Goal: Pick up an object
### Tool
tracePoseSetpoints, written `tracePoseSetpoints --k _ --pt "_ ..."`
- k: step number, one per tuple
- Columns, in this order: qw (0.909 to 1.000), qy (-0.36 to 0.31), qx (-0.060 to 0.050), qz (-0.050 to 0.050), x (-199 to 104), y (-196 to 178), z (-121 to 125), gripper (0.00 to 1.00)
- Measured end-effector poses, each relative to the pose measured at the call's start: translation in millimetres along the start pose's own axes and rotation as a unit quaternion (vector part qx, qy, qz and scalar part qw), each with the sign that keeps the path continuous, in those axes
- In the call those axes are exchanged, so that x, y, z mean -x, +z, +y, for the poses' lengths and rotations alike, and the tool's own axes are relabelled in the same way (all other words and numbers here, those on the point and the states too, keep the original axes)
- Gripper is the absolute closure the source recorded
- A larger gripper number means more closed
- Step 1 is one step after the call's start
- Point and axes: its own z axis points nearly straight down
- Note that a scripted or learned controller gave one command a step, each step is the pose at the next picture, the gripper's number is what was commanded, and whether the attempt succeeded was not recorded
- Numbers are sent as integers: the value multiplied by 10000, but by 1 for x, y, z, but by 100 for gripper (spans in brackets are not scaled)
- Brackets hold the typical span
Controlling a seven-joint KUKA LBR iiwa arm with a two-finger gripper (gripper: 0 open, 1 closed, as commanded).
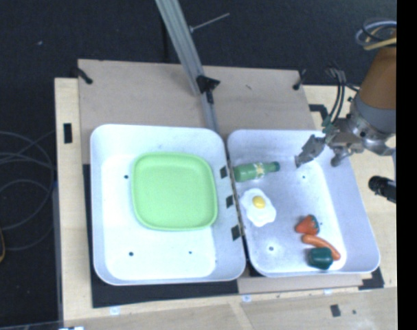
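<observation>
Open-fingered and holding nothing, the gripper (323, 151) hangs over the right bin's (345, 205) far right corner, its arm (380, 88) cut off at the right edge. Toys crowd that bin's edges: green bottle (255, 171) and fried egg (257, 207) left, carrot (321, 243) and tomato (306, 225) near corner, leaving its centre free. A green plate (174, 191) lies in the left bin (112, 253).

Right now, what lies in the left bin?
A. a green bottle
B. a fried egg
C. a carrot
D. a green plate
D: the green plate lies flat in the left bin, while the fried egg, green bottle and carrot all lie in the right bin.
</observation>
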Motion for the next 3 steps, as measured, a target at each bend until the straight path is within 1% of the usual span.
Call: tracePoseSetpoints --k 1,2,3 --pt "10000 -1 0 0 -2 42 -1 0" --pt "10000 4 -4 0 9 96 -2 0" --pt "10000 4 26 0 9 82 0 100"
